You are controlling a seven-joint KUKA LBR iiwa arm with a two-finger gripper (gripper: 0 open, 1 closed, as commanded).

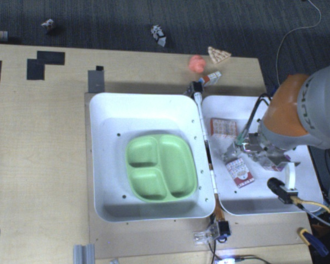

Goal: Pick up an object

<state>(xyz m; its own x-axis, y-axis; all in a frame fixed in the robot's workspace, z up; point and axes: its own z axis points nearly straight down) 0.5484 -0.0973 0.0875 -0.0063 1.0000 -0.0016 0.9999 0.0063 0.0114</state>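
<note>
The small red-and-white printed packet (pixel 239 173) in the right white bin (pixel 313 183) sits just beside the gripper (pixel 252 149), whose fingers I cannot tell apart or together; I'd centre over it before closing.

No legible text, brand, number or sign anywhere. Two printed packets in right bin (pixel 275 202) carry red-and-white markings, too small and blurred to read: one packet (pixel 224 127) up-left of hand (pixel 252 149), lying flat near bin's far wall; second packet (pixel 240 172) just below-left of hand, tilted. Small tube-like item (pixel 211 78) on tabletop (pixel 38 164) beyond bins, well up-left of hand, shows red and white colouring, print unreadable.
</note>
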